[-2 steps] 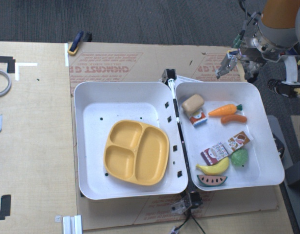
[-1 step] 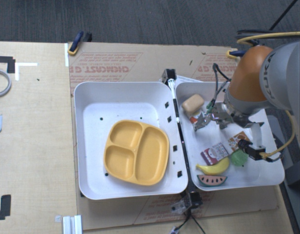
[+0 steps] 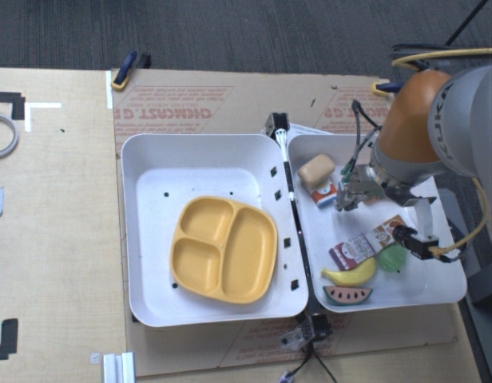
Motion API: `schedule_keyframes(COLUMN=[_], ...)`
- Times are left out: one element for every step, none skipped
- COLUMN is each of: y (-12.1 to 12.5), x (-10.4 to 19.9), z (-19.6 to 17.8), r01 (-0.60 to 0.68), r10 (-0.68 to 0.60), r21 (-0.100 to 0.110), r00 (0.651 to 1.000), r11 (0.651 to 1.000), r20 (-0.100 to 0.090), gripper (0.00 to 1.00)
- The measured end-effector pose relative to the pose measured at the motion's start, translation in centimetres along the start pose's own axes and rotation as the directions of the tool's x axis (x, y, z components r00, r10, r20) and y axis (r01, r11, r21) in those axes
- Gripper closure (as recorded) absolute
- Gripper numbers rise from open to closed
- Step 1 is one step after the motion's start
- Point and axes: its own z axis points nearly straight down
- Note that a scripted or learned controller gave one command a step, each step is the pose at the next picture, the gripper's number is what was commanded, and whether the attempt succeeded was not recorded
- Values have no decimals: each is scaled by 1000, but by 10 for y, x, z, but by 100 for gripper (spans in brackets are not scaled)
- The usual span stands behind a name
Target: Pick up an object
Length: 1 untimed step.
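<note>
The right bin [image 3: 438, 290] holds several small objects. A tan bread-like block [image 3: 315, 168] lies at its back left, with a small red and white carton [image 3: 324, 195] just in front of it. Near the front lie a dark red snack packet [image 3: 359, 246], a yellow banana [image 3: 350, 274], a watermelon slice [image 3: 347, 295] and a green round piece [image 3: 392, 258]. My gripper [image 3: 347, 198] hangs over the bin's middle, just right of the carton. Its tips are small and dark against the bin floor.
The left bin [image 3: 142, 182] holds a yellow divided plate [image 3: 224, 248]. Black clips [image 3: 276, 123] join the two bins along their shared wall. Cables [image 3: 438, 250] trail from the wrist over the right bin's right side. Cardboard [image 3: 198, 102] lies under both bins.
</note>
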Motion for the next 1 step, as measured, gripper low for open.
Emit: schedule_keyframes(y=[-30], x=[52], z=[-125], r01=[-25], r10=[25], r21=[0], r00=[1000], r11=[1000], r20=[0], gripper=[100])
